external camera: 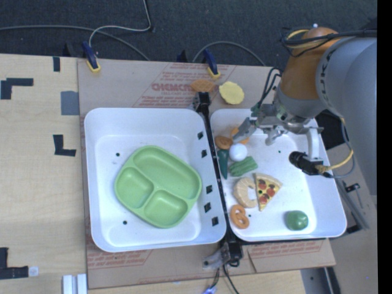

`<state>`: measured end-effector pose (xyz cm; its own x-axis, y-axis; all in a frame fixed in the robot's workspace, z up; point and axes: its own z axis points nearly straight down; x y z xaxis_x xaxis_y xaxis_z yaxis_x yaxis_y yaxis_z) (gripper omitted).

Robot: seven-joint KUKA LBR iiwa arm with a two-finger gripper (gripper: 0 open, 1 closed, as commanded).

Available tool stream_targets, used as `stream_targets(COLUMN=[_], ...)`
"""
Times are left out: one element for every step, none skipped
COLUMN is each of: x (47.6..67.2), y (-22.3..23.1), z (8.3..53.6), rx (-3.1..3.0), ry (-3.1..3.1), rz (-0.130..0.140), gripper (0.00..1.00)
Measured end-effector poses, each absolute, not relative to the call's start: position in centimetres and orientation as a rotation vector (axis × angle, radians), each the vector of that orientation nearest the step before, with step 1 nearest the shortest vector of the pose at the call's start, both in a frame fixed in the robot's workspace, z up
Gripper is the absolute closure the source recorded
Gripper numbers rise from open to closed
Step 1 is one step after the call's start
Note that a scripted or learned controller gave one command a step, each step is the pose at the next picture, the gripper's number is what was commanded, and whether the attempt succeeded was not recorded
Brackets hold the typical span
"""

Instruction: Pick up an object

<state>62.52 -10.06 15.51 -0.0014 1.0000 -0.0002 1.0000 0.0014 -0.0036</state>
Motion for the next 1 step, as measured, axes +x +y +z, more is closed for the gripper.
stream_targets(x=[67.10], y=[-9.89], z=[9.10], rx=[-2.225], ry=[-2.229], rz=[-0.008], gripper=[0.00])
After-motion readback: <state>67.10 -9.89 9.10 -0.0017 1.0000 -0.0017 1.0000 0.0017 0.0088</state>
